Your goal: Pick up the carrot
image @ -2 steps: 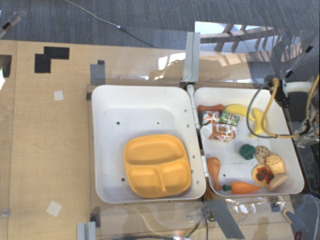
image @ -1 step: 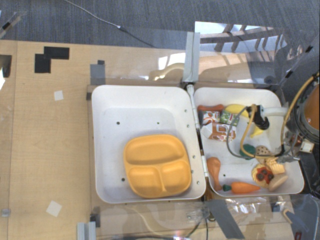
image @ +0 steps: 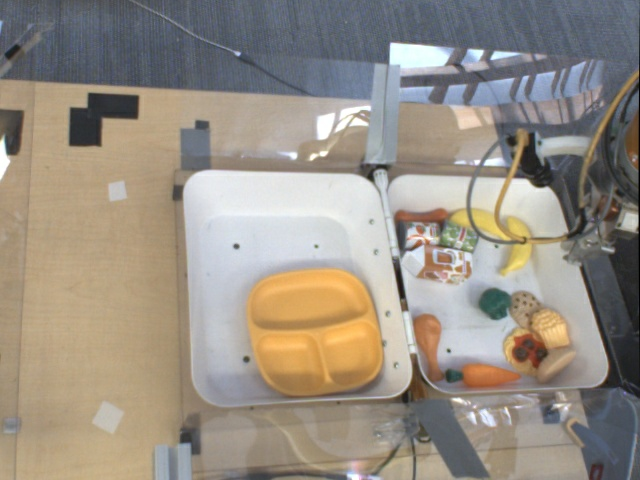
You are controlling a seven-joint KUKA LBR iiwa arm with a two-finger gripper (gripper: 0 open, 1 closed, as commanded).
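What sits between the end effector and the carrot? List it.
The carrot lies at the right bin's near wall, with the arm up at the bin's far right edge. On the line between them lie a cookie, a waffle-like piece and a small pizza piece. From straight above, nothing covers the carrot.

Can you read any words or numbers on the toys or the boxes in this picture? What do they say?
No words or numbers can be read here.
Small carton with brown and white patches, in the right bin: its print is too blurred to read.
Green and white packet beside it: too small to read.
Black shapes on the bench: plain blocks, not letters.
The carrot and yellow tray carry no writing.
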